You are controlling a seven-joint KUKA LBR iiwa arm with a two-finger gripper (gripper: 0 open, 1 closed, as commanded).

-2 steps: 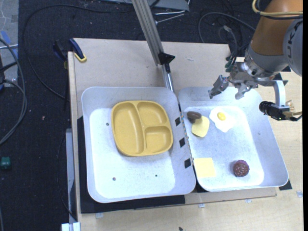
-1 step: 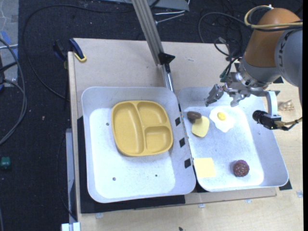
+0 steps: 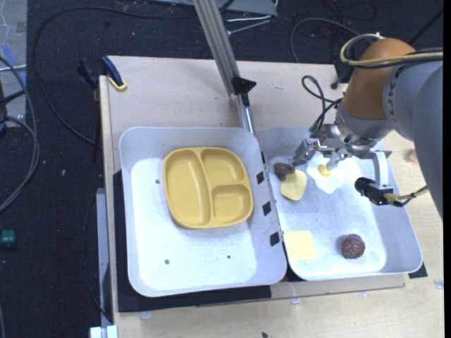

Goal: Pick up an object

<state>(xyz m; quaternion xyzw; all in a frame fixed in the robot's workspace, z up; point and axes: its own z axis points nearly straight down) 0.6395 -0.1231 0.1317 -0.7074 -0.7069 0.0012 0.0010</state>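
My gripper (image 3: pixel 320 158) hangs low over the back of the right bin (image 3: pixel 394 220), under the grey arm with its orange band (image 3: pixel 373 83). Just below it lies a white piece with a yellow spot (image 3: pixel 328 179). To its left, a small brown object (image 3: pixel 282 168) sits beside a pale yellow rounded piece (image 3: pixel 294 186). A flat yellow square (image 3: pixel 299 244) and a dark red ball (image 3: pixel 352 246) rest near the bin's front. I see nothing lifted off the bin floor.
The left bin (image 3: pixel 141 259) holds a yellow divided plate (image 3: pixel 208 186). A metal pole (image 3: pixel 222 41) slants up from between the bins at the back. Black cables and a connector (image 3: pixel 372 189) trail off the wrist over the right bin.
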